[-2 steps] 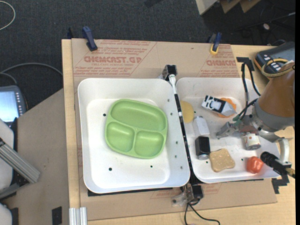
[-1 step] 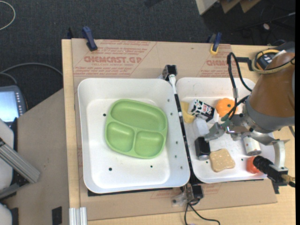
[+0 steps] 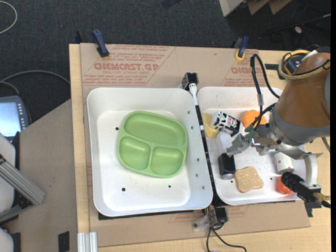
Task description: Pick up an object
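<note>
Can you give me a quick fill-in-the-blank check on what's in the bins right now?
1. The green divided plate lies in the ____ bin.
2. That plate has ____ compartments.
3. The tan toast-shaped piece lies in the ____ bin.
4. The gripper hangs over the ____ bin.

Missing words: left; three; right; right
</note>
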`<action>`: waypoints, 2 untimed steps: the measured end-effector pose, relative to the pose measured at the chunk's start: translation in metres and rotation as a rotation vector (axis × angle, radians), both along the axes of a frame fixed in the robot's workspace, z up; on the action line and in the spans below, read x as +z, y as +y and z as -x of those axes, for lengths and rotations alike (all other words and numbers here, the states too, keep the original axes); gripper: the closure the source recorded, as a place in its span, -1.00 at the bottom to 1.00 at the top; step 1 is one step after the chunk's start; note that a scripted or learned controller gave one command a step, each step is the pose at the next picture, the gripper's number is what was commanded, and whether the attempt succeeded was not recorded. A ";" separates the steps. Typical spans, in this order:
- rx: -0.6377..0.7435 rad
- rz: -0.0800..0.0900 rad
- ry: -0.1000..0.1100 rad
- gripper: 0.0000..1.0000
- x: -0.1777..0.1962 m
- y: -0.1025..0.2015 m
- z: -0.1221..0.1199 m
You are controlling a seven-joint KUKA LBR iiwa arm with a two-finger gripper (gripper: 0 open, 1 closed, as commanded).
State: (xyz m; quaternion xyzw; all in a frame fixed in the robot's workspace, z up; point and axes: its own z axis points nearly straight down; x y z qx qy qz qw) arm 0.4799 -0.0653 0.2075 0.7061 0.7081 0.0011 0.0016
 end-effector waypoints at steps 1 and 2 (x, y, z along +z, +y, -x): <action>0.000 0.000 0.001 -1.00 0.014 0.018 0.000; -0.005 -0.002 0.010 -1.00 -0.025 0.004 0.002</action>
